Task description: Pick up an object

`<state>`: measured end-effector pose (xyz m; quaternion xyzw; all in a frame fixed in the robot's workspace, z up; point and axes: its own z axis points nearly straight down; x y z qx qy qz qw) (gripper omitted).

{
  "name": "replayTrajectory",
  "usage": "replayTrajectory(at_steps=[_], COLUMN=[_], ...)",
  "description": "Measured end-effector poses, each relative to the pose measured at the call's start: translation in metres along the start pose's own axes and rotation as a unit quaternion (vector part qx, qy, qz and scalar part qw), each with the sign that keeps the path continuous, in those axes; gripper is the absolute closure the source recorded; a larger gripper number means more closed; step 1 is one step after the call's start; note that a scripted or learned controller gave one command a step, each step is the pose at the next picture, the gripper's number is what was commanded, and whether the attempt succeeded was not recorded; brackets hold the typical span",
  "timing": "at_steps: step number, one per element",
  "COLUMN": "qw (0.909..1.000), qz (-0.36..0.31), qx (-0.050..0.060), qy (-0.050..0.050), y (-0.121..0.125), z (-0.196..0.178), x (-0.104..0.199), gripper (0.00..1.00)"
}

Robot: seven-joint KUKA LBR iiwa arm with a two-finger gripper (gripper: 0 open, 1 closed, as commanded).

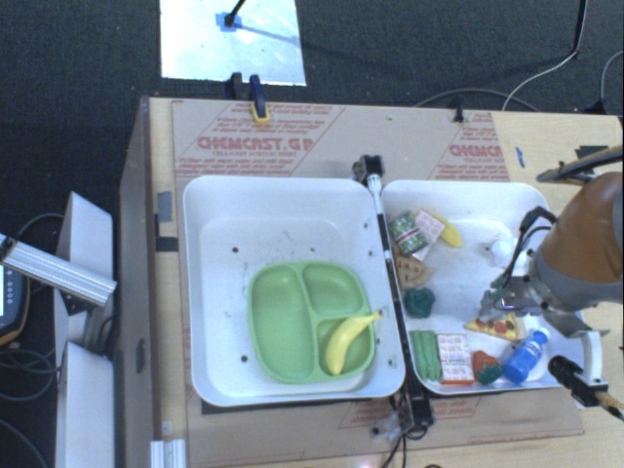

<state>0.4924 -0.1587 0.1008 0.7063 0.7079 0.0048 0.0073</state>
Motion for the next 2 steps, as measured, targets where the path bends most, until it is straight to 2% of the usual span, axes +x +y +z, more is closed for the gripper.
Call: replayTrajectory(at_steps=[1, 2], qw=[1.0, 1.0], qz=[0.0, 0.001], qx=[0.0, 0.006], qy=[0.0, 0.0], y=[0.0, 0.008], z=[0.0, 0.014], x=[0.0, 0.002], gripper=[0.0, 0.0])
